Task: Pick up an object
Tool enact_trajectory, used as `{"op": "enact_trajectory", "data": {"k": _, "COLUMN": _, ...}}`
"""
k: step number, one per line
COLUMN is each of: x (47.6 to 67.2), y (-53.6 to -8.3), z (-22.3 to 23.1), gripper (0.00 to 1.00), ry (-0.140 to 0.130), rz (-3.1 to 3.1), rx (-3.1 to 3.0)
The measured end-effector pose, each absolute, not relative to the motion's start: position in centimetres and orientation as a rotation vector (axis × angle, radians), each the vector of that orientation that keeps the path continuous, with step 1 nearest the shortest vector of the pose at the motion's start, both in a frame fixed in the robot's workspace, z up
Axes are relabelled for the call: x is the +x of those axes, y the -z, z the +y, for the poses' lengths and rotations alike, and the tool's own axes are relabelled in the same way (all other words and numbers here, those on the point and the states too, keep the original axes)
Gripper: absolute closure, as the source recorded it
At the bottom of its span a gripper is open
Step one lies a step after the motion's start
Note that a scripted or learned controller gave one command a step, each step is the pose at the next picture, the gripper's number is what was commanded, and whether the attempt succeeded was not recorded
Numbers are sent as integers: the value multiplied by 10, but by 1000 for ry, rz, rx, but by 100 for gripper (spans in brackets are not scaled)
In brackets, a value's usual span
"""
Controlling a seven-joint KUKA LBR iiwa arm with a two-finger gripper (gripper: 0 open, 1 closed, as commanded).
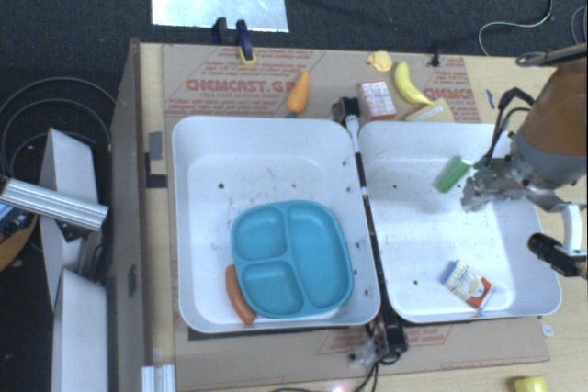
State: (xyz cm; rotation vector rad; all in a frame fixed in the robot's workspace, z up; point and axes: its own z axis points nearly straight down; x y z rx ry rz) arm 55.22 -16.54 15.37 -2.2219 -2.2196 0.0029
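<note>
Just left of the hand [480, 188] (grip state unclear) lies a green block [450, 173].

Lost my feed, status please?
Gripper over right white bin, beside green block. Small carton lies apart. Nothing blocking.

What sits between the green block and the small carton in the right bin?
In the camera view, nothing: between the green block and the small carton there is just bare floor of the right bin. The gripper sits beside the block.
</note>
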Motion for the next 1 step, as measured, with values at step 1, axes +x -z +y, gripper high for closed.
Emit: {"op": "enact_trajectory", "data": {"k": 1, "x": 544, "y": -192, "z": -137, "gripper": 100, "ry": 5, "rz": -2230, "rx": -2216}}
